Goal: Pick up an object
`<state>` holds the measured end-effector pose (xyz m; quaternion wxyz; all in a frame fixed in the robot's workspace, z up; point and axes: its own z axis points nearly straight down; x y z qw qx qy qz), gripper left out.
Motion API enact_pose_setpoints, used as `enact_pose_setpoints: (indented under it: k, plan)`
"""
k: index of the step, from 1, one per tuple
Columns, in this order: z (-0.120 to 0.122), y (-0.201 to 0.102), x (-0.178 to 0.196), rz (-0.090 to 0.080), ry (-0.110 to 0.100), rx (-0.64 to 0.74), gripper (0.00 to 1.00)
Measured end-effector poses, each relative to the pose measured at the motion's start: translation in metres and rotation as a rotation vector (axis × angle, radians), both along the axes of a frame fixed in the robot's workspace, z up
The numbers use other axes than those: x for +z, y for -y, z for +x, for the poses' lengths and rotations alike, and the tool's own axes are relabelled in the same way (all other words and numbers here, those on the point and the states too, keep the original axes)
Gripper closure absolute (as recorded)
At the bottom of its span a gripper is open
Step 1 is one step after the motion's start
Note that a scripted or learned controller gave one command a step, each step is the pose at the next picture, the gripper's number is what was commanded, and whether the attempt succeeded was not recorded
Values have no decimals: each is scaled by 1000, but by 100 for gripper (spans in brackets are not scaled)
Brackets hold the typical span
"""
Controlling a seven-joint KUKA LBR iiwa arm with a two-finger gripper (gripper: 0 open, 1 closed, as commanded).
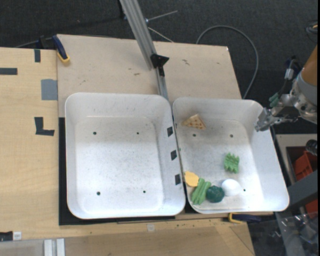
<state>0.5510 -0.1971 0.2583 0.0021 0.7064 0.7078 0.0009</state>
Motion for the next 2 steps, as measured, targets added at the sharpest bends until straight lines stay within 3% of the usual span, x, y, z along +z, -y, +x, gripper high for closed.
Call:
enact_pose_setpoints:
  k: [2]
  plan:
    - [9, -109, -12, 3, -7, 4, 100]
